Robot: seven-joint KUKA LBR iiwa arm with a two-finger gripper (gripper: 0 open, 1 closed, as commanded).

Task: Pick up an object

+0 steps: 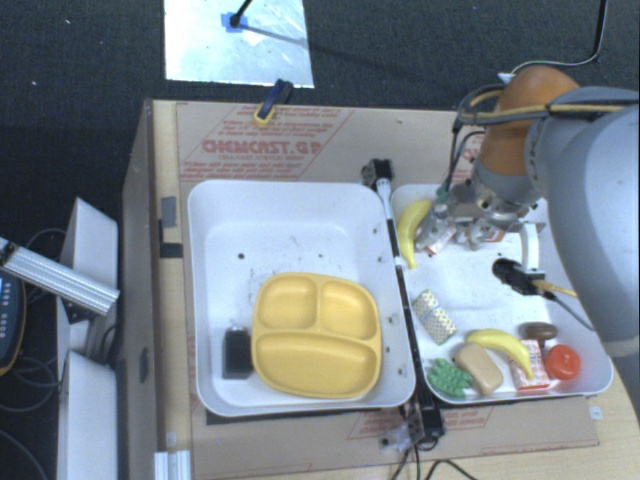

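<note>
My gripper is low in the far left part of the right bin, hanging from the grey arm with its orange band. A yellow banana lies just to its left, against the bin's left wall, close to the gripper; I cannot tell whether they touch. Nearer the front lie a checkered cylinder, a second banana, a tan bread-like piece, a green item, a red tomato, a small brown item and an orange-and-white box.
The left bin holds a yellow divided plate and a small black block. The divider between the bins runs right beside the first banana. The arm's bulk covers the right bin's far right corner.
</note>
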